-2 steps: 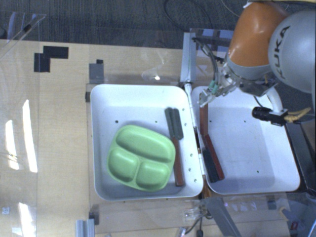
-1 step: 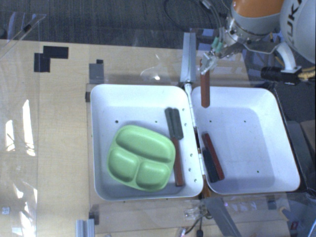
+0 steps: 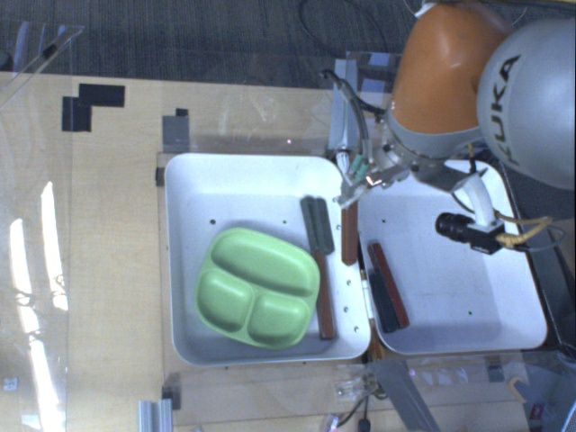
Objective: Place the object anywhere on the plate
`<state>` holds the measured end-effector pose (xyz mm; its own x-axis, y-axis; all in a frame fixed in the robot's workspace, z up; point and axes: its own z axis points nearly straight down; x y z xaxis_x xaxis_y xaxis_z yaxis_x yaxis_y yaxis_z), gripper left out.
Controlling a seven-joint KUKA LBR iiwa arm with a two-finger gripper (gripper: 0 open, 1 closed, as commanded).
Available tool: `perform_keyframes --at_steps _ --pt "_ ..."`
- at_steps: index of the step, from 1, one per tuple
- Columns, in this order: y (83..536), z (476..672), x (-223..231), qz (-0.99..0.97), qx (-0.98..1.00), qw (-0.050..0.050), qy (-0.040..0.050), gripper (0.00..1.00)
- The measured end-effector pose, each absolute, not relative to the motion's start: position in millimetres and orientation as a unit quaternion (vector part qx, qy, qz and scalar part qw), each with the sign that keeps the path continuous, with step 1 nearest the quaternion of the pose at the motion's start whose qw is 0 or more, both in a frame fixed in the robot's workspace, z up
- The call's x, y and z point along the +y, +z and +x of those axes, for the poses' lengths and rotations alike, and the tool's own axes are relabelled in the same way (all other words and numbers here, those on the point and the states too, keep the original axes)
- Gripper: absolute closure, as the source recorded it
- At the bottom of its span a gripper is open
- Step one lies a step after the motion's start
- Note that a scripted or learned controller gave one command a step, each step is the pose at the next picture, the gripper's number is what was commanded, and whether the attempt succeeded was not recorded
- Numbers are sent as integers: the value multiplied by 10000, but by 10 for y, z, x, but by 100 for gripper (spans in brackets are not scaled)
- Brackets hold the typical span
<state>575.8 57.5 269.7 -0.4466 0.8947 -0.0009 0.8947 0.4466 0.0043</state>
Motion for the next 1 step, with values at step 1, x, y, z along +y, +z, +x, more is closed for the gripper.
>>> perform_keyframes --at_steps 1 --pt "2221 5182 1069 5742 8187 8 13 100"
